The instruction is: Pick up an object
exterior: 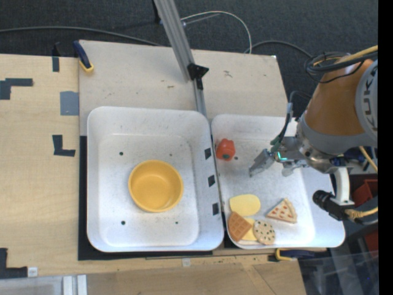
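The gripper [270, 163] hangs over the right bin [319, 226], fingers spread and holding nothing. A red pepper [225, 149] lies just beside it, near the bin's left wall.

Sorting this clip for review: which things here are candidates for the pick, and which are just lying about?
Job in hand:
- two-finger gripper, over the right white bin
- small red pepper-like toy
- pale yellow oval piece
- toy pizza slice
- waffle-patterned piece
- speckled cookie
- yellow bowl in the left white bin

Lying about:
- yellow-tipped clamp
- grey metal bar
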Controlling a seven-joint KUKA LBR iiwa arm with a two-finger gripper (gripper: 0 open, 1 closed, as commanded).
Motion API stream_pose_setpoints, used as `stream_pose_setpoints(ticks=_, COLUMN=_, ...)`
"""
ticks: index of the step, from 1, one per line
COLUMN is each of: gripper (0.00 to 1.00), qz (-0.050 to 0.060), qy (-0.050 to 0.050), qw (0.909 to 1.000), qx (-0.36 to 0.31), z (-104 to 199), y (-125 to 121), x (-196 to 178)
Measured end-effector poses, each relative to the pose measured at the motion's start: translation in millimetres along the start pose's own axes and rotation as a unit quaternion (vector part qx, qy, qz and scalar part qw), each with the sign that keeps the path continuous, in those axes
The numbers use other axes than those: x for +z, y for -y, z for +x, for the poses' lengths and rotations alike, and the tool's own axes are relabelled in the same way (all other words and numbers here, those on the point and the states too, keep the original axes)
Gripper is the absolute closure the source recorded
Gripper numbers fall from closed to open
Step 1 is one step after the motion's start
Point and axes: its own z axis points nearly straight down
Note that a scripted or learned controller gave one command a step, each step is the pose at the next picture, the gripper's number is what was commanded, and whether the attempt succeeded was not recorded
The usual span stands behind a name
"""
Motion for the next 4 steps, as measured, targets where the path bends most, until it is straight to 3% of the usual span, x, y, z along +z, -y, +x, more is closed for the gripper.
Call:
stream_pose_setpoints(ticks=2, gripper=0.00, qz=0.003, qy=0.000, qw=1.0000, qx=0.001, z=0, y=0, x=91)
stream_pose_setpoints(ticks=3, gripper=0.00, qz=-0.001, qy=0.001, qw=1.0000, qx=0.001, z=0, y=0, x=130)
stream_pose_setpoints(ticks=4, gripper=1.00, qz=0.000, qy=0.000, qw=1.0000, qx=0.000, z=0, y=0, x=119)
